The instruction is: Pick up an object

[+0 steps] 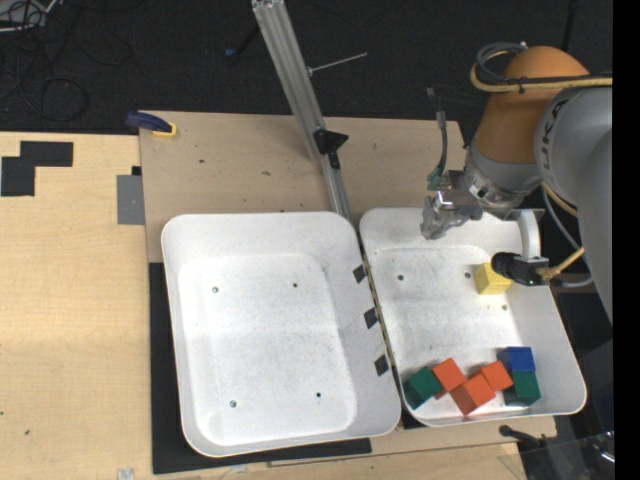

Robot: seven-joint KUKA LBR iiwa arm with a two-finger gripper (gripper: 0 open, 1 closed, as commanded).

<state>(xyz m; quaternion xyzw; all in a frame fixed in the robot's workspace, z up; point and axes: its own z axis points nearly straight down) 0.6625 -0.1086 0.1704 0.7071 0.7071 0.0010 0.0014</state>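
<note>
While the arm (560, 138) reaches in from the right side, its grey body bends down over the far edge of the right bin (440, 268), and the orange band sits high above the wrist. The pincer (437, 224) hangs low at the back left part of this bin, close to its far rim, and it points down toward the white floor. I cannot tell if the pincer is spread or pressed together, because it is small and partly blurred, and I see nothing between its tips.

The objects to pick lie all in the right bin. A yellow block (492, 279) rests near the right wall, just beside a black part of the arm, and it is apart from the pincer. At the near edge there is a cluster: a green block (423, 385), two orange blocks (449, 374) (496, 376), a red block (472, 395), a blue block (518, 359) and a dark green block (524, 388), touching or just beside each other.

The left bin (200, 258) stands beside it on the counter (70, 268). A metal rail (295, 78) leans behind the bins.
</note>
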